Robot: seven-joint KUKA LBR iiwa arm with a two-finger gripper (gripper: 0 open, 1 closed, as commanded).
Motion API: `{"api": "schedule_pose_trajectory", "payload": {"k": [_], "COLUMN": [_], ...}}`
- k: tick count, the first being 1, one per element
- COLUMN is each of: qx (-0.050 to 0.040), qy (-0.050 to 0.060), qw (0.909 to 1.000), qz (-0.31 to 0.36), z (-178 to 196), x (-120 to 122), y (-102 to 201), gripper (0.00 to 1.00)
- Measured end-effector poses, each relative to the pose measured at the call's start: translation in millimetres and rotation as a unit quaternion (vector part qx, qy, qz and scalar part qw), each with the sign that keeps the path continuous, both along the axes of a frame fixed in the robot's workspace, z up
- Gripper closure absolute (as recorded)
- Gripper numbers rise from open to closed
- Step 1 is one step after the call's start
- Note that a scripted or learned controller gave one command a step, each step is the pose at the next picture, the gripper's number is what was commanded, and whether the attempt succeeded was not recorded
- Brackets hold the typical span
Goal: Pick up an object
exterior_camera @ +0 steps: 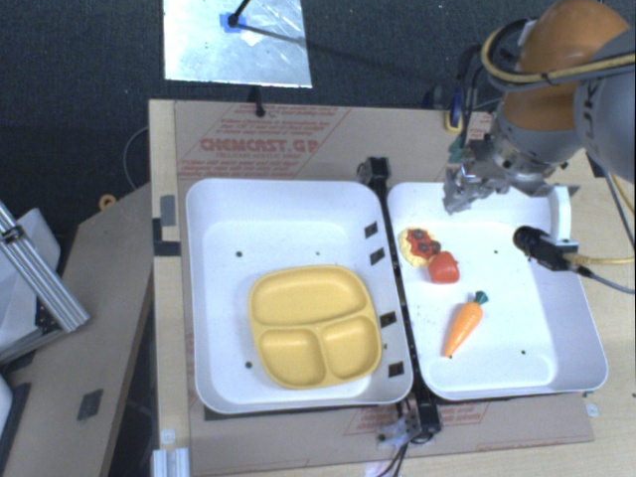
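Over the far edge of the right-hand shallow white bin hangs the grey two-finger gripper, carried by the grey arm with its orange band reaching in from the right. Nothing sits between its tips, and they stand above the bin's back rim, apart from every object below. From this slanted view I cannot tell whether it is open or closed, because the tips merge into one grey shape.

Inside that right bin lie three small toys. A flat yellow piece with red and dark markings, like a little pizza slice, rests near the bin's left wall, toward the back. Touching its lower right side is a small red plastic lump, perhaps a toy tomato or pepper. Nearer the front, well apart from those two, lies an orange plastic carrot with a green top, tilted so the green end points up and to the right. A black cylindrical fitting juts over the bin's right rim.

Beside it, the left-hand shallow white bin holds a yellow plastic compartment plate with three sections, lying flat toward the front right of that bin. Both bins stand on a brown cardboard sheet with red lettering.
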State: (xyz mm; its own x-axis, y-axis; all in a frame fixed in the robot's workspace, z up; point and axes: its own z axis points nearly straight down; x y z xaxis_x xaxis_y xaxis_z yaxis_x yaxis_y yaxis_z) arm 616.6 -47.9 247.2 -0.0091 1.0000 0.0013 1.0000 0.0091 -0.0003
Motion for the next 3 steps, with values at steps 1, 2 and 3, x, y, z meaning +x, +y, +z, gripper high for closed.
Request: {"api": "schedule_pose_trajectory", "payload": {"k": [1,2,3], "qx": [0.0002,-0.0002,-0.0001], "qy": [0.0,0.0,0.0], "qw": [1.0,1.0,1.0], "qz": [0.001,0.0,0.0], "z": [4,-1,-16], "x": [-9,-27,-39], "y": [55,95,139], "gripper": [1.0,1.0,1.0]}}
